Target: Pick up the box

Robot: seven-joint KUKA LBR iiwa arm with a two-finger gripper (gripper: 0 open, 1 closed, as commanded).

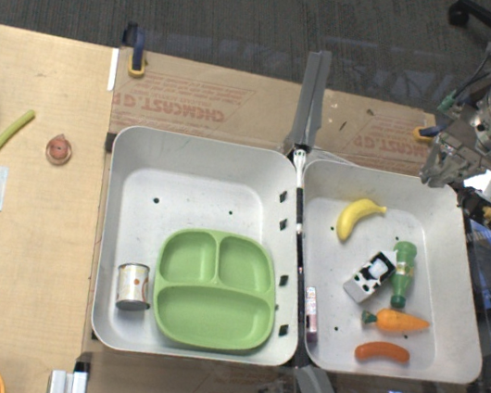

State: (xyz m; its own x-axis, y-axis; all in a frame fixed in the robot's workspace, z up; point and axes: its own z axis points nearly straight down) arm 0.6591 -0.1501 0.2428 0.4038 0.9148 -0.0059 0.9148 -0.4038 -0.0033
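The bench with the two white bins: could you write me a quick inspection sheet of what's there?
Surface: cardboard sheet under two white bins, left bin and right bin.
Job's things: box lying in right bin, touching green bottle.
Clutter: banana, carrot, sausage; green plate and can in left bin.
Gripper: gripper above right bin's far corner, away from box.
Cables: some beside the arm at right.
Surroundings: dark carpet.
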